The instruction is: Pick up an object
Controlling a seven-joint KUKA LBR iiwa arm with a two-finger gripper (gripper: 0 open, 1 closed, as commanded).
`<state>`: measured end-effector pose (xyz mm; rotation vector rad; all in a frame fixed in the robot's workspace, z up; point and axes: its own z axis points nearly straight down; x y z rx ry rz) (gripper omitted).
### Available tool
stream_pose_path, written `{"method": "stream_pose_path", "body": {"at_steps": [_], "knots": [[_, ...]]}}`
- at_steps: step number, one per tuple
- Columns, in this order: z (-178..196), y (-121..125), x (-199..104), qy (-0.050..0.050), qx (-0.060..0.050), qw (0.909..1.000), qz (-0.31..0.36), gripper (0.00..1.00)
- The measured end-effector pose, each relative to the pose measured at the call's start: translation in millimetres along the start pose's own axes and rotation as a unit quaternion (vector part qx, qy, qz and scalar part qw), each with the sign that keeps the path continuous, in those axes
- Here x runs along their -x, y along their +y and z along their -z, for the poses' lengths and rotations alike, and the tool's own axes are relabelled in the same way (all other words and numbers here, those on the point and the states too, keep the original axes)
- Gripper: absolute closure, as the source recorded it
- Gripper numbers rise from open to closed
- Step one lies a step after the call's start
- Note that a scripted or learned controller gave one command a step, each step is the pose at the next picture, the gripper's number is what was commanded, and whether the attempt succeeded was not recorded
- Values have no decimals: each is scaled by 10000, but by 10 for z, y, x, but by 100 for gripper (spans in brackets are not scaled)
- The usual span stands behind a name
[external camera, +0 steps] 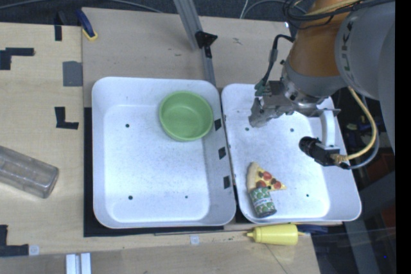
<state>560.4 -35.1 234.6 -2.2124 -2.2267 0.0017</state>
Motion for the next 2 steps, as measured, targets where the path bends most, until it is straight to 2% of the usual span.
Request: {"method": "stream_pose_path", "body": {"at_steps": [2], "knots": [[-223, 404, -969, -2, 5, 10000, -1, 100]]}}
